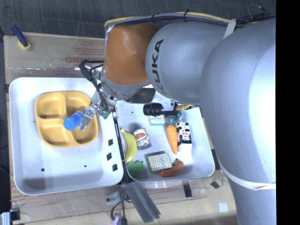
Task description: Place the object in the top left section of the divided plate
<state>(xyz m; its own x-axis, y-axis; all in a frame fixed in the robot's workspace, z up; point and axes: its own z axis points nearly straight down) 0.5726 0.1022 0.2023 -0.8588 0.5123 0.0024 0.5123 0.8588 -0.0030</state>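
A small blue cylindrical bottle point(72, 122), smooth plastic, sits pinched between the claw's point(86, 118) metal fingers, over the middle of the glossy yellow divided plate point(47, 136). The plate lies under the claw in the left white bin point(28, 177). Well right of the claw: a curved banana point(130, 146), a tapered carrot point(172, 138)

It looked like a robotics lab: a large grey KUKA arm point(206, 78) reached over 2 shallow white bins point(28, 172) on a bench point(51, 50), with toy food point(172, 138) and dark carpet point(56, 8) beyond.
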